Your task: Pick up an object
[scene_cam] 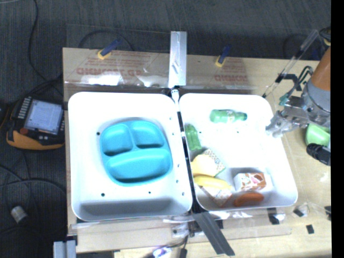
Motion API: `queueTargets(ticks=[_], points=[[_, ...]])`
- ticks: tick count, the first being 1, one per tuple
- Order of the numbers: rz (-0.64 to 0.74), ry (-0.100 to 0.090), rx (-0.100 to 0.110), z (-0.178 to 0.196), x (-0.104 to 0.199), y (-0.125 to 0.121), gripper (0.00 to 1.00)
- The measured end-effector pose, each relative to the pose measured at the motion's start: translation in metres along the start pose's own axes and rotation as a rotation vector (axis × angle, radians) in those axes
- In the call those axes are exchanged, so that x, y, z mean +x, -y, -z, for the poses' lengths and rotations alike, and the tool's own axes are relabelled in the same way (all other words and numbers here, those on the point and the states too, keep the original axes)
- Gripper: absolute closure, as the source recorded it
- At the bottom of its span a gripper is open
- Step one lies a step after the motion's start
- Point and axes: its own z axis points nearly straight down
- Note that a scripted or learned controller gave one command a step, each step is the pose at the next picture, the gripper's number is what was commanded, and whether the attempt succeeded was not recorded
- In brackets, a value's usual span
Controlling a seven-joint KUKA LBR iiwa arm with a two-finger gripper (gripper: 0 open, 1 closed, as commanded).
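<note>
My gripper (276, 126) hangs over the right rim of the right bin (279, 160), and nothing shows in it. Inside that bin a pale green bottle (228, 115) lies on its side near the back. A dark green object (192, 137) rests against the left wall. At the front sit a yellow banana (213, 184), a patterned yellow and white packet (208, 163), a small red and white carton (250, 180) and a red sausage-like piece (246, 199). The nearest thing to the gripper is the bottle, off to its left.
The left bin (86, 198) holds a blue divided plate (137, 150). A light green object (318, 134) shows beside the wrist, outside the bins at the right. A metal divider post (178, 58) stands behind the bins. The right bin's middle right floor is bare.
</note>
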Motion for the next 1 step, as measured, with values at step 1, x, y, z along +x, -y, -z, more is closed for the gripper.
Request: queueTargets(ticks=[1], points=[[-0.119, -0.001, -0.008, 0.1338, 0.0138, 0.0374, 1.0]])
